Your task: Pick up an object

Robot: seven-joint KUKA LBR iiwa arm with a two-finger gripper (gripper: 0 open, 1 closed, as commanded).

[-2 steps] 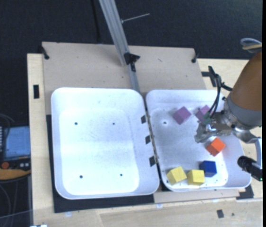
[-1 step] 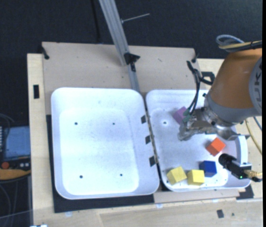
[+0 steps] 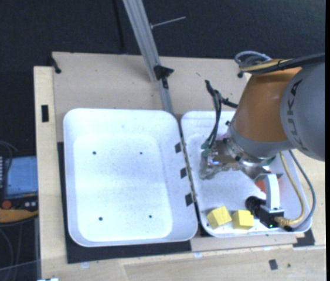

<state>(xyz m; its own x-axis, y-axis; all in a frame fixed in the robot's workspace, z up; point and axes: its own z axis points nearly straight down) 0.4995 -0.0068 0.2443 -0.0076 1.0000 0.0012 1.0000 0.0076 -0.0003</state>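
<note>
Reaching into the right white plastic bin (image 3: 191, 127), the grey arm with orange band (image 3: 270, 116) hides much of it. Gripper (image 3: 211, 167) sits low by the bin's left wall; can't tell its grip state. Two yellow foam blocks (image 3: 230, 218) lie nearer, apart from it: likely a miss or wall scrape.

Even, bright overhead light; left bin (image 3: 123, 174) glared near-white, detail washed out. Floor beyond it fell dark. Overall image soft, slightly grainy.

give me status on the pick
Gripper low in right bin, fingers unclear. Two yellow blocks lie at near edge, untouched. Nothing blocking them.
</note>
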